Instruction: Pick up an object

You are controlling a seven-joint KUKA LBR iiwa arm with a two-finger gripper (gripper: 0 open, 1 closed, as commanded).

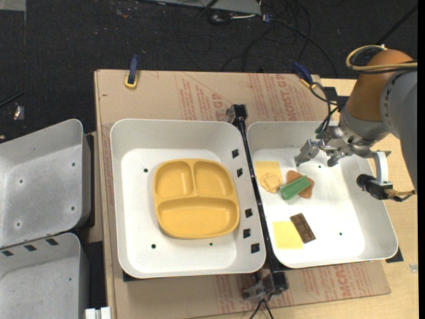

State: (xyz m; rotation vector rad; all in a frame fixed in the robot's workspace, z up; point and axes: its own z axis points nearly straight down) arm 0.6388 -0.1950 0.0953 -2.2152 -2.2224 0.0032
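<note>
The right bin (369,226) holds several small objects. A pale yellow piece (269,176) lies near its left wall. A green cylinder (295,189) rests against an orange piece (301,179). Nearer the front lie a brown bar (303,227) and a flat yellow square (287,235). My gripper (318,155) hangs over the back of this bin, up and to the right of the orange piece and apart from it. Its fingers stand open with only white bin floor between them.
The left bin (127,178) holds a yellow divided plate (196,199). A black divider (251,185) runs between the two bins. Grey metal trays (40,178) lie off the bench at the left. Blue clamps (132,72) grip the board's far edge.
</note>
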